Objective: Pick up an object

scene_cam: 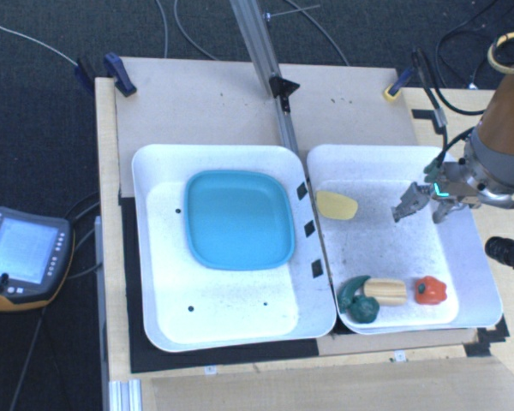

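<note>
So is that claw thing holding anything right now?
No. The tool hangs open above the right bin, nothing between its fingers.

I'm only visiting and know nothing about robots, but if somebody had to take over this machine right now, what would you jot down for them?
Gripper: jaws open, nothing between them, over the upper right part of the right bin.
Right bin holds: a yellow piece near its upper left; along the front edge a green item, a tan block and a red item.
Left bin holds a blue plate.
Done: nothing picked up yet.
Left: choose one object, lower onto it, close and lift. The yellow piece lies apart from the others, so it may be easiest.
</note>
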Tool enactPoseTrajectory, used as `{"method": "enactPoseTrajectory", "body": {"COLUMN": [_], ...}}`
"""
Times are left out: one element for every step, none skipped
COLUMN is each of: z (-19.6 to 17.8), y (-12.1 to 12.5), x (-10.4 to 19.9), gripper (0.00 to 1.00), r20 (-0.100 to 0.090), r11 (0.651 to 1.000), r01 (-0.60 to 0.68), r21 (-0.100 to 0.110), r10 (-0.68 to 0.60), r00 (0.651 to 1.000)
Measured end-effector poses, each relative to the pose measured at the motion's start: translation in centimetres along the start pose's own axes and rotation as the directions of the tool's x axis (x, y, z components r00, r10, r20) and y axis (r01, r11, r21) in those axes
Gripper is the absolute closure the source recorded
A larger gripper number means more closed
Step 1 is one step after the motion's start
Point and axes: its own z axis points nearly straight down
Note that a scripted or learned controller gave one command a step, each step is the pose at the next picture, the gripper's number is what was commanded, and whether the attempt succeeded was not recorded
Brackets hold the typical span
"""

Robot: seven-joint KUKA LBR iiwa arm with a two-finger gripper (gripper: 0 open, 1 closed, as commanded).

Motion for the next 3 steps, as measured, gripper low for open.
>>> {"method": "enactPoseTrajectory", "body": {"z": [0.0,6.3,12.2], "y": [0.0,-0.1,0.4], "x": [0.0,0.0,0.2], "gripper": [0.0,0.0,0.0], "r20": [0.0,-0.001,-0.001], "r11": [1.0,1.0,1.0], "r01": [0.0,0.0,0.0], "r21": [0.0,0.006,0.005], "r10": [0.0,0.0,0.0], "r00": [1.0,1.0,1.0]}}
